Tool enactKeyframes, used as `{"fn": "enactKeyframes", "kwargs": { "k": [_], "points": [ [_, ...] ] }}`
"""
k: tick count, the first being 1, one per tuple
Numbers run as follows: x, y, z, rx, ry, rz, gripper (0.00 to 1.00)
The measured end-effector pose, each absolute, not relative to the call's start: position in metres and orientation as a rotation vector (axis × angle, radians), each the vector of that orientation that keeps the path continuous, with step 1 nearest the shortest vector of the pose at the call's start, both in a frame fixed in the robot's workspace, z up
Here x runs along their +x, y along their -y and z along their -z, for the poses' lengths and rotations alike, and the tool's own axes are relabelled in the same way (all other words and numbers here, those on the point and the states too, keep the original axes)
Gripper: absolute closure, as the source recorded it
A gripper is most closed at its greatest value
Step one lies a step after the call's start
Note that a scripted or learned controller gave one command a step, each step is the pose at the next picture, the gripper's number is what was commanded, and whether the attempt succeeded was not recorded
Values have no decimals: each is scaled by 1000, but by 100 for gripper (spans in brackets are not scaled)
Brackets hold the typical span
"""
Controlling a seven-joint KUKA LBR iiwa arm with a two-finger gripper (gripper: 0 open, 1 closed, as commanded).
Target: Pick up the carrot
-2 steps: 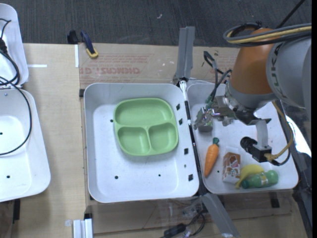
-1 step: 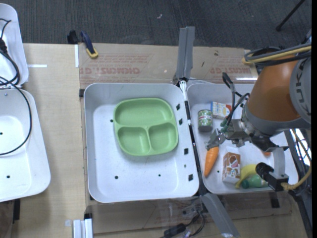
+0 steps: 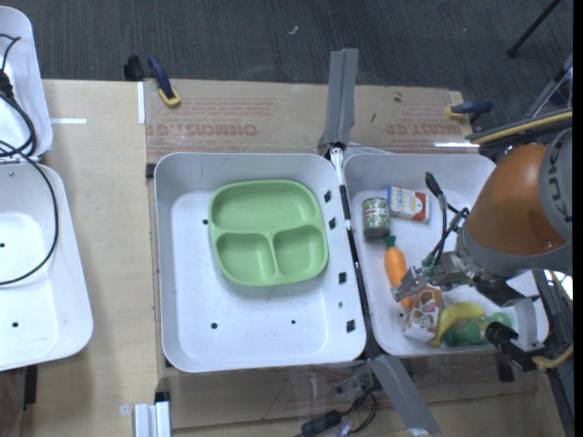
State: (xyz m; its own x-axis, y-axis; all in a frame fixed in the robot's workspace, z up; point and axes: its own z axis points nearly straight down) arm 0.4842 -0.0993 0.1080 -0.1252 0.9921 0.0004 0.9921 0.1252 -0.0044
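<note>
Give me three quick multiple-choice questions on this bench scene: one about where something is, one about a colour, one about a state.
1. Where does the small orange carrot lie?
A. right white bin
B. left white bin
C. bare bench

2. What colour is the three-compartment plastic plate?
A. blue
B. red
C. light green

3. Is the carrot lifted?
A. yes, high above the bin
B. no, it rests on the bin floor
C. it sits on the plate

Answers: 1 A, it lies in the right bin; 2 C, the plate is pale green; 3 B, it lies flat beside the gripper.
</note>
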Motion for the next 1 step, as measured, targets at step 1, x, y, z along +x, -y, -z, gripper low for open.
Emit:
{"fn": "enactKeyframes", "kwargs": {
  "k": [1],
  "points": [
    [506,162,-165,-2111,2327,-3,0]
  ]
}}
